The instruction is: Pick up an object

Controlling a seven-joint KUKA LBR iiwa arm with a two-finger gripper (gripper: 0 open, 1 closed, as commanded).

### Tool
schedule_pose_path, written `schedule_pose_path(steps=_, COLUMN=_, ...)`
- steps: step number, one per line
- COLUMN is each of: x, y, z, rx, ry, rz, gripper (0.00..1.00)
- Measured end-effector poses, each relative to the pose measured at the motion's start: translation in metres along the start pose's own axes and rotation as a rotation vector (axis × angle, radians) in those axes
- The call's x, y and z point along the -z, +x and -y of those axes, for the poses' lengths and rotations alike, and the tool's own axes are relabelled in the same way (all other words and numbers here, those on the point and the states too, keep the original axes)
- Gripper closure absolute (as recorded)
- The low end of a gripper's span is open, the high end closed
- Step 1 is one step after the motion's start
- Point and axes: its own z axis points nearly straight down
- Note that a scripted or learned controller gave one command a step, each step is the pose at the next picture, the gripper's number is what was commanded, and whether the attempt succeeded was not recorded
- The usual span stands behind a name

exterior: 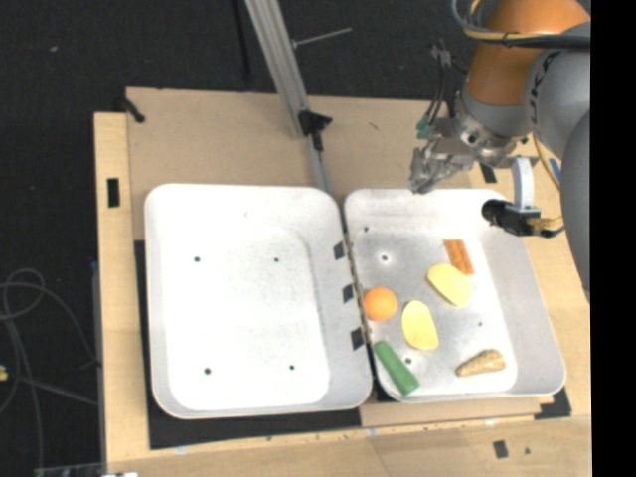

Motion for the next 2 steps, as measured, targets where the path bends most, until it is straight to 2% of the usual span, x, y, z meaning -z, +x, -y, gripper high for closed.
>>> schedule_pose_path(steps=1, x=0.040, y=-0.001, z=-0.001, rx=0.006, ry=0.002, rz=-0.001, gripper=1.00)
schedule_pose_path(steps=2, x=0.026, y=0.045, z=0.018, rx=0.004, ry=0.010, rz=-0.001, gripper=1.00)
